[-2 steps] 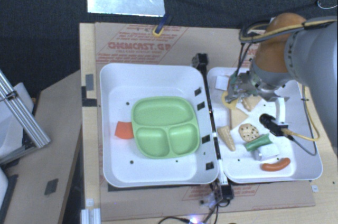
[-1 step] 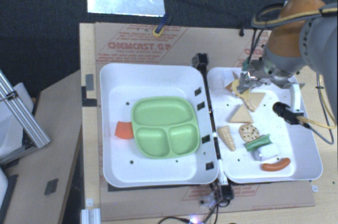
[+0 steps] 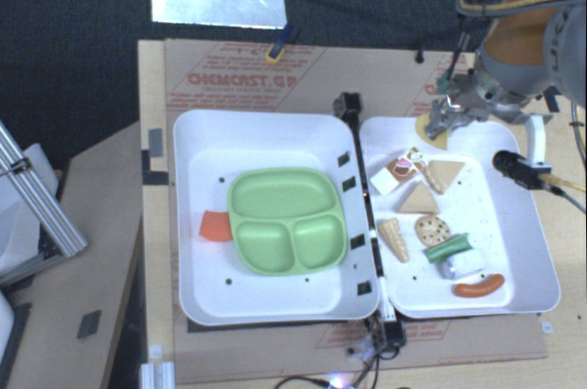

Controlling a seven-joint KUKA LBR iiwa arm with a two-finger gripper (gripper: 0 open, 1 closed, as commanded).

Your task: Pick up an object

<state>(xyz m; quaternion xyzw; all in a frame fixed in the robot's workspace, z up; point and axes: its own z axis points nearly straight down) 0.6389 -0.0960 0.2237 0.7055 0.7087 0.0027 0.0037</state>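
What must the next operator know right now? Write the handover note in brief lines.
Pincer: over the far edge of the right bin, above a yellowish item; grip state unclear.
Right bin: sausage, cookie, cone, two wedges, green piece.
Left bin: green tray, orange piece.
Done: no pick visible.
Left: grasp and lift one object.

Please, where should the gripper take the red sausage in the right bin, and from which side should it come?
Grip the red sausage-shaped toy at its middle, coming straight down from above with the fingers across its narrow width. It lies flat and long near the front edge of the right white bin, with open floor on both long sides. The gripper is now at the bin's far edge.
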